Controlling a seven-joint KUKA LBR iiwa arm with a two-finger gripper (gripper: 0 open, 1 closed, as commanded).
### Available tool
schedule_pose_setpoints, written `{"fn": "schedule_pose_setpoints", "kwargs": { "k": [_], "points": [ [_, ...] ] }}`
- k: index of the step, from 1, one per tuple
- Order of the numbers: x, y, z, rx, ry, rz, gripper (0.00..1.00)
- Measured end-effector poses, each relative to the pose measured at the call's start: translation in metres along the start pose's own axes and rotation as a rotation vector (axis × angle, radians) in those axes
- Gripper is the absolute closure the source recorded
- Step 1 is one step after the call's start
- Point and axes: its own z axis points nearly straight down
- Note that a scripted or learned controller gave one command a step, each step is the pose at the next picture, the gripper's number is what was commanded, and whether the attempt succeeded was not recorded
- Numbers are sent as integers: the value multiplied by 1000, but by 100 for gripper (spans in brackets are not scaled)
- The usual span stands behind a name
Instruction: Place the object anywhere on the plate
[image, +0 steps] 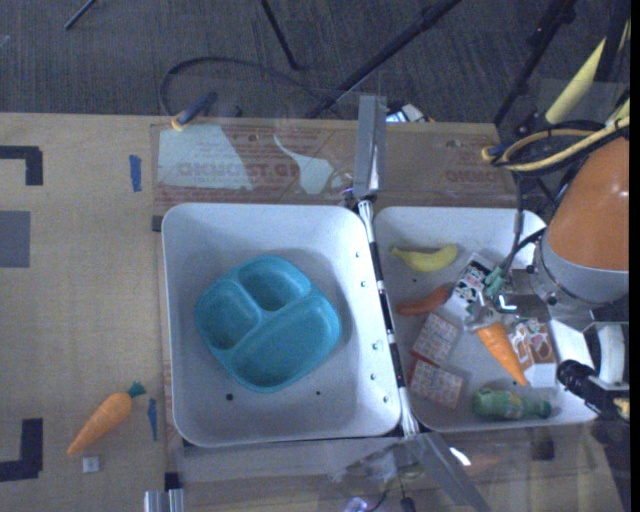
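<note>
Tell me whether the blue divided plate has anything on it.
Empty. The blue divided plate in the left white bin shows three bare compartments; the toy food lies in the right bin.

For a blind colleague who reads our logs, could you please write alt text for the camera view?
Seen from above, the gripper hovers over a toy carrot in the right white bin, among a banana, cards and a green bottle. The left bin holds a blue divided plate; another carrot lies outside on the bench.
</note>
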Motion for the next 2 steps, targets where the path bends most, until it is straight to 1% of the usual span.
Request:
{"fn": "schedule_pose_setpoints", "kwargs": {
  "k": [1,2],
  "points": [
    [87,-3,14,2,2,-265,100],
    [83,23,8,-1,0,69,100]
  ]
}}
